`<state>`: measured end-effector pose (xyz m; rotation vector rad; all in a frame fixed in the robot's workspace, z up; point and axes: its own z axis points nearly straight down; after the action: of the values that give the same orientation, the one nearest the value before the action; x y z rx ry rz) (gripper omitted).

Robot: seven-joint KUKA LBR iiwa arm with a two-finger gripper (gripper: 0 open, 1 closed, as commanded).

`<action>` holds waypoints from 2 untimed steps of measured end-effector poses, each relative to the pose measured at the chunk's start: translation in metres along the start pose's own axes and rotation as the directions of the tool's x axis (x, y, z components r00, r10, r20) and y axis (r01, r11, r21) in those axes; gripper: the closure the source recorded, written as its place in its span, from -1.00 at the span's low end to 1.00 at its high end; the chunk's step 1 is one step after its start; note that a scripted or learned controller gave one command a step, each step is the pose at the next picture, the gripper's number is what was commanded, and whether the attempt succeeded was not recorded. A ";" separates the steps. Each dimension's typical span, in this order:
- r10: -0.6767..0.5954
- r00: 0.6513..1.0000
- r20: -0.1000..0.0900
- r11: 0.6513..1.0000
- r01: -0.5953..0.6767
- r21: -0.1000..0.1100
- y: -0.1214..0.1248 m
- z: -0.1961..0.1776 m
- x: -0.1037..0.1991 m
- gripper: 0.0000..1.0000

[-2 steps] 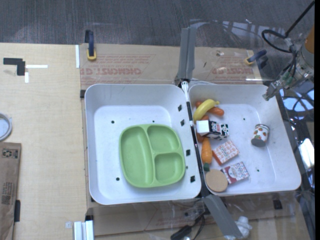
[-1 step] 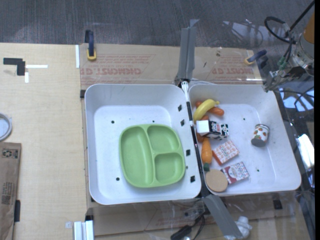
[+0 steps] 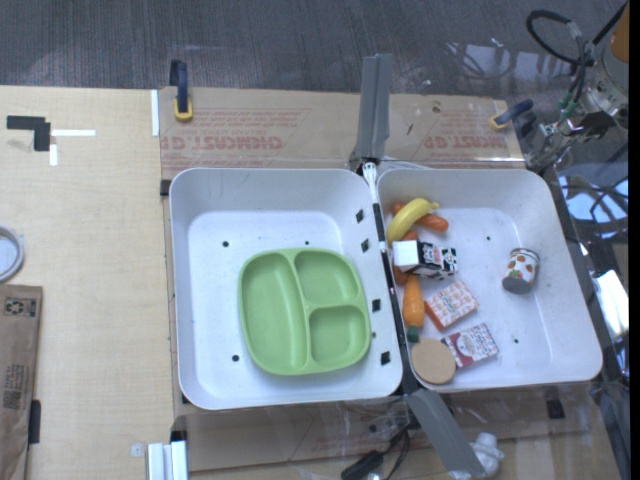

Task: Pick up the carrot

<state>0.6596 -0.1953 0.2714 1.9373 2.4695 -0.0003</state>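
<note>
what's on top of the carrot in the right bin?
The white-and-black carton lies across the carrot, near its upper end. Below the carton the orange body shows clearly. The stretch under the carton is covered; the orange piece by the banana may or may not be its continuation.

A green three-compartment plate (image 3: 305,310) is seen in the left bin (image 3: 190,268). In the right bin (image 3: 560,268), a banana (image 3: 412,214) is found near the upper left, with a black-and-white carton (image 3: 425,257) just below it. Two red-and-white packets (image 3: 451,304) (image 3: 471,345) are noted lower down, beside a tan round disc (image 3: 434,362). A small patterned can (image 3: 520,270) is recorded lying well apart to the right. A roll of tape (image 3: 6,256) and a brown paper bag (image 3: 18,368) are seen on the bench at left.
</note>
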 end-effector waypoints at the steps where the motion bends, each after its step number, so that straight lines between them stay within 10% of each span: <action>1: -0.312 0.950 -0.001 0.950 0.312 0.000 -0.007 0.069 -0.026 1.00; 2: -0.312 0.950 0.003 0.950 0.312 -0.002 -0.006 0.058 -0.027 1.00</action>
<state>0.6604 -0.2226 0.2132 1.5206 2.7415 0.0000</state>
